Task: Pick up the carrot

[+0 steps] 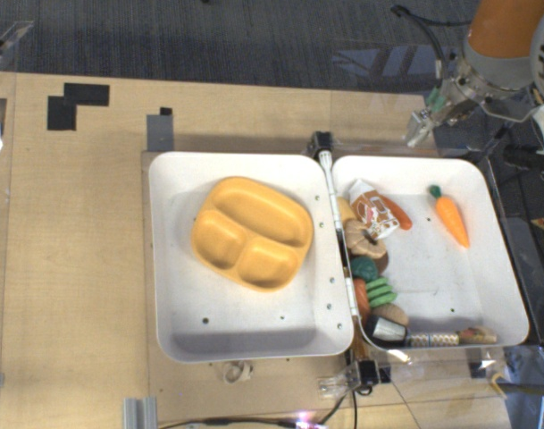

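The carrot (pixel 451 219) is orange with a small green top. It lies alone on the floor of the right bin (pixel 486 284), in its far right part, green end pointing to the back. My gripper (pixel 435 116) hangs above the bench just behind the right bin's back rim, up and slightly left of the carrot. It is well apart from the carrot. Its fingers stand open with nothing between them.
A yellow divided plate (pixel 252 232) lies in the left bin (pixel 178 320). Several toy foods are piled along the right bin's left wall, among them a brown and white packet (pixel 373 213) and a green piece (pixel 378 290). A dark utensil (pixel 432 338) lies along its front wall.
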Controlling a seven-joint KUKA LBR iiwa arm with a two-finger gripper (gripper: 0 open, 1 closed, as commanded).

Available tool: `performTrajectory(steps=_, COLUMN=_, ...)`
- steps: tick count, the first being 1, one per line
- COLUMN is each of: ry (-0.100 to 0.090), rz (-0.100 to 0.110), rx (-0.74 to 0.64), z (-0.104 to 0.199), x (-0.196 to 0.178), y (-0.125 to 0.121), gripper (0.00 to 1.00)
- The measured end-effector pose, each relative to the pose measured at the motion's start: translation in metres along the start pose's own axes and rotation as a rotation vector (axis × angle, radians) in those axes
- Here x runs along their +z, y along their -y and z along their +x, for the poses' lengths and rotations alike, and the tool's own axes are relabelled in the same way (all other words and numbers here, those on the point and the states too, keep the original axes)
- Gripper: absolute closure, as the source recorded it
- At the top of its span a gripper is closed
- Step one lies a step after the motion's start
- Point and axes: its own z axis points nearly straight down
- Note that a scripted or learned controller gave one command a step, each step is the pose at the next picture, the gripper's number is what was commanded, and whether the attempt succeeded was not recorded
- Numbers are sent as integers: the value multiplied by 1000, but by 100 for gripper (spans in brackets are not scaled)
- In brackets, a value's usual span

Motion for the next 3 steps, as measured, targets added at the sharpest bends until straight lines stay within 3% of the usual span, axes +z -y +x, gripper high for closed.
performTrajectory(steps=1, ry=-4, rz=4, rx=-3, z=2, x=3, y=0, gripper=0)
performTrajectory(steps=2, ry=-14, rz=15, rx=-181, z=-35, x=135, y=23, gripper=0)
performTrajectory(steps=3, ry=-4, rz=4, rx=-91, z=-70, x=196, y=94, gripper=0)
